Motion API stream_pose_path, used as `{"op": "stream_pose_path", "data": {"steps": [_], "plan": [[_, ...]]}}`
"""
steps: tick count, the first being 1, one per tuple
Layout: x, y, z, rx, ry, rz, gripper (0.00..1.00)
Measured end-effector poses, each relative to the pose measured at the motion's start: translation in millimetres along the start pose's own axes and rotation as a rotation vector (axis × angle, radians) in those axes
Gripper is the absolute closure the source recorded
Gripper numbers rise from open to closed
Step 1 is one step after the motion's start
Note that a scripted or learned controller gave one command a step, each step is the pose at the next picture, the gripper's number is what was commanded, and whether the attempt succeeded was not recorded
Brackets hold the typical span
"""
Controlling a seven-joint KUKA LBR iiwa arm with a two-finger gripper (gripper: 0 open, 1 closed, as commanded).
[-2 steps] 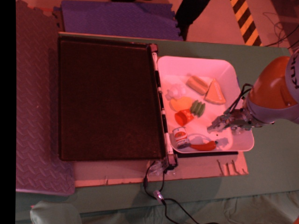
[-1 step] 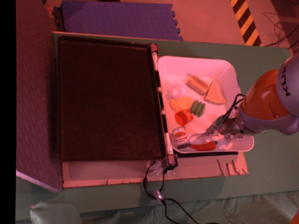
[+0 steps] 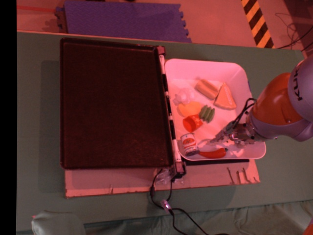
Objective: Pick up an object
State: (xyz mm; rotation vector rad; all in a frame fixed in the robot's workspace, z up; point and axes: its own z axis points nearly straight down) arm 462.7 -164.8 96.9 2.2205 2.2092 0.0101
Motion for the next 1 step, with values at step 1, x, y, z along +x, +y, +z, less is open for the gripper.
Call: {"op": "stream_pose_path", "data": {"steps": [1], "plan": [[-3.6, 3.9, -13.9, -0.017, -0.010, 0.005, 1.00]]}}
